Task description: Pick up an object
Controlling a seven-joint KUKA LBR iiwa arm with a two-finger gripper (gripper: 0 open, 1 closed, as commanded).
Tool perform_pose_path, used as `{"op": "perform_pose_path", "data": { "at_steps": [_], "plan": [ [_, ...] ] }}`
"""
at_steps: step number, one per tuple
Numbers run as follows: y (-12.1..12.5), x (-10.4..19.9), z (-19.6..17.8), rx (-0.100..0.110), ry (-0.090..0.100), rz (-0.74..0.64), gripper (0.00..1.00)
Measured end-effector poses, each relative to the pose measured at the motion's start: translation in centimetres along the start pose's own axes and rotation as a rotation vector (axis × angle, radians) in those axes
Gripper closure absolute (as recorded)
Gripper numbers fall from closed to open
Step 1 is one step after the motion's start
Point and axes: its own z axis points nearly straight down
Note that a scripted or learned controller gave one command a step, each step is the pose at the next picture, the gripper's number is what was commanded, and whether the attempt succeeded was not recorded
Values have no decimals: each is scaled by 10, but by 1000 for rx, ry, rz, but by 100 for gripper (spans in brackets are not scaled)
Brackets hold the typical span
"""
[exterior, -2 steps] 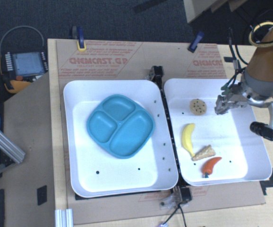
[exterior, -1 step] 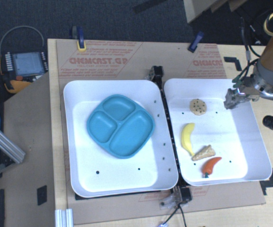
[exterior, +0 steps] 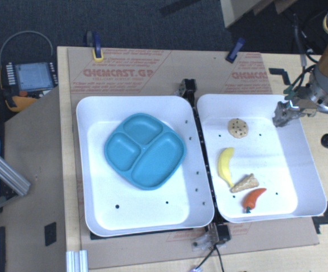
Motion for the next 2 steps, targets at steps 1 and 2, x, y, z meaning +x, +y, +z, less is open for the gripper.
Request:
{"op": "perform_pose_path", "data": {
  "at_steps": [1,2],
  "plan": [
    [-7,48,9,7,3,-2,100],
    [-11,108,17,7,4,-5,100]
  ]
}}
